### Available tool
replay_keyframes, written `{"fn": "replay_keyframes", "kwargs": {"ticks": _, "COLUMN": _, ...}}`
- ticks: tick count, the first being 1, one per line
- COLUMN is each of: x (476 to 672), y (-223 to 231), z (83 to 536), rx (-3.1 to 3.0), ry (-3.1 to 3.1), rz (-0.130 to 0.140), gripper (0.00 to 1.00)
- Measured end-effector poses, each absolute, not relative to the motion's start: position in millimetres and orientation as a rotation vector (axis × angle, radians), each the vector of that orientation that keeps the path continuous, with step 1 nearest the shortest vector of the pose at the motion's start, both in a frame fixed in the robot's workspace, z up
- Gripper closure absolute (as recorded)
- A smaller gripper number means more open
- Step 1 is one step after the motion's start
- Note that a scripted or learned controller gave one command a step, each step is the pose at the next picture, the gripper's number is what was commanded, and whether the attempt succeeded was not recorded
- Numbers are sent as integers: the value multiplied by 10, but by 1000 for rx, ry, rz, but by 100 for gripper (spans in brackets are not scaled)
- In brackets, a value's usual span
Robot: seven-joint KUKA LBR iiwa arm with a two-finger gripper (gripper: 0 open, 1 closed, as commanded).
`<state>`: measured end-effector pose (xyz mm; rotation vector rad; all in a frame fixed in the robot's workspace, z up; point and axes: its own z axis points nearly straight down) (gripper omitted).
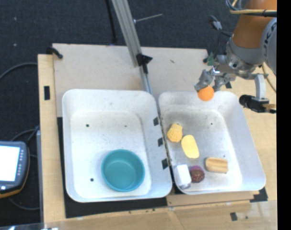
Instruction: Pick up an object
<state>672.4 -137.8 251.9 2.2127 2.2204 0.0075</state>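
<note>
My gripper [208, 87] hangs over the far edge of the right bin [246, 143], shut on a small orange ball [206, 94] that shows just under its fingers. Below it in the right bin lie a bumpy yellow piece [174, 132], a smooth yellow oval [190, 146], a tan bread-like block [216, 165], a white cylinder [182, 175] and a dark maroon ball [197, 174]. A teal bowl [122, 170] sits in the left bin [78, 128], near its front.
A slanted metal pole [131, 32] rises from the bench behind the gap between the bins. A tablet-like screen [6, 166] sits off the bench at the left.
</note>
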Motion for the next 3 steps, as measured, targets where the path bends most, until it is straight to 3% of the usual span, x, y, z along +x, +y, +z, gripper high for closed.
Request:
{"fn": "replay_keyframes", "kwargs": {"ticks": 1, "x": 6732, "y": -1388, "z": 2698, "rx": 2214, "ry": 2224, "rz": 4, "gripper": 100}}
{"fn": "replay_keyframes", "kwargs": {"ticks": 3, "x": 6610, "y": -222, "z": 2632, "rx": 2214, "ry": 2231, "rz": 1, "gripper": 100}}
